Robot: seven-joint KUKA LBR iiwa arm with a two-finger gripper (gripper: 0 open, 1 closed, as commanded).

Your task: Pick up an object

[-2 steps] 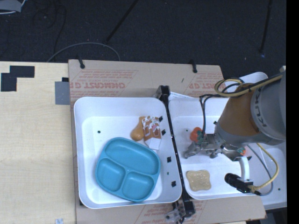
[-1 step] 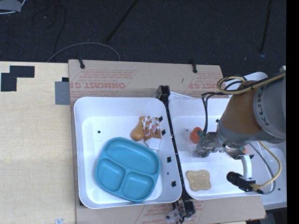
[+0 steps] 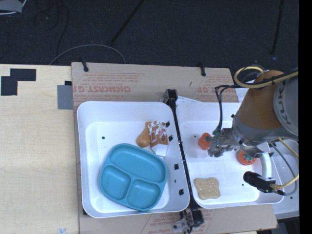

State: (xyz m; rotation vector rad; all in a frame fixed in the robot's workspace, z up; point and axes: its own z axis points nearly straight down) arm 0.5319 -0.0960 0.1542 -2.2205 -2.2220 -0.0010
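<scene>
While low in the right bin (image 3: 229,112), end effector (image 3: 214,149) poised just beside an orange toy (image 3: 204,141), likely for a grasp; finger spread impossible to tell. Toast (image 3: 207,188) nearby; blue tray (image 3: 132,176) leftward.

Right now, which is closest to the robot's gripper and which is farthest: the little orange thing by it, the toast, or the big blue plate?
From the gripper:
1. Little orange thing, right beside it, same bin.
2. Toast, lower down in that bin, near the front wall.
3. Blue plate, farthest, over in the other bin.
</scene>
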